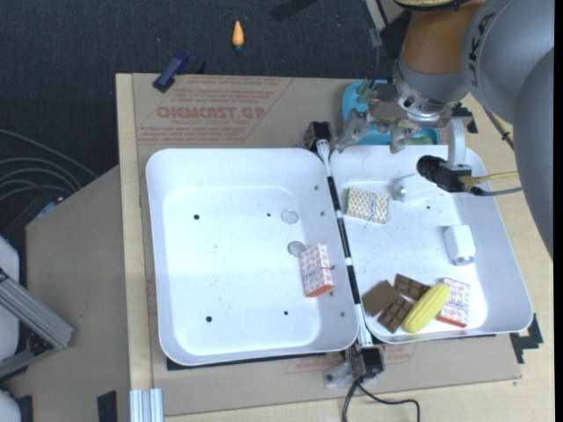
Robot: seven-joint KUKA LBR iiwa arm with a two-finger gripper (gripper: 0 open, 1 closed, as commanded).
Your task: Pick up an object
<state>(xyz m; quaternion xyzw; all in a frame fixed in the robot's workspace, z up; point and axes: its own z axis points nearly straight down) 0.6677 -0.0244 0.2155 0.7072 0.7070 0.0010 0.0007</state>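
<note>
Gripper point(384, 128) sits at the back edge of the right bin point(493, 262), over a blue object point(362, 104) — can't tell how it's set, too cluttered there. Arm point(475, 33) comes in from upper right. Right bin: patterned packet point(367, 206) near the divider, white cylinder point(458, 243) toward the right side, chocolate bar point(396, 301), corn cob point(425, 308) and red-white packet point(456, 301) bunched at the front. Left bin point(176, 236) — one red-white box point(317, 269) near its right wall.
</note>
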